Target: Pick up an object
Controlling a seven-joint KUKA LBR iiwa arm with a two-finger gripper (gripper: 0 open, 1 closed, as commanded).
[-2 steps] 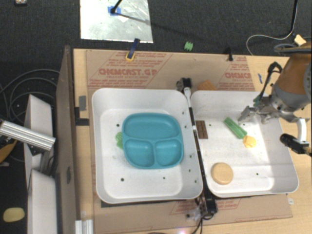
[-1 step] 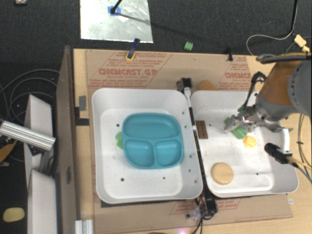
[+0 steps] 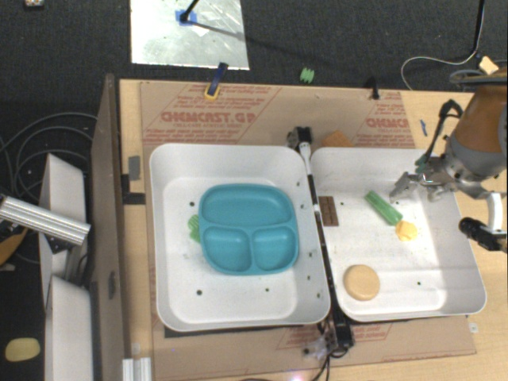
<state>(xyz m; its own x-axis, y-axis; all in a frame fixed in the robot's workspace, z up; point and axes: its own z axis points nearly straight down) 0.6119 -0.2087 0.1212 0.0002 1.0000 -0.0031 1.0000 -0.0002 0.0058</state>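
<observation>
Slim green stick (image 3: 384, 208), yellow tip, right bin (image 3: 464, 288)

Dark carpet floor (image 3: 63, 62), brown bench (image 3: 262, 105), cables (image 3: 40, 141)

- Arm: your single arm enters from the right edge of the camera view, upper right quarter, with the orange band showing above the grey wrist.
- Wrist: the grey wrist housing sits low and leans toward the left.
- Gripper (image 3: 406, 185): it points left and slightly down from the wrist, and its metal fingers taper to tips at the far left end.
- Finger state: you cannot tell from this angle how the fingers stand.
</observation>
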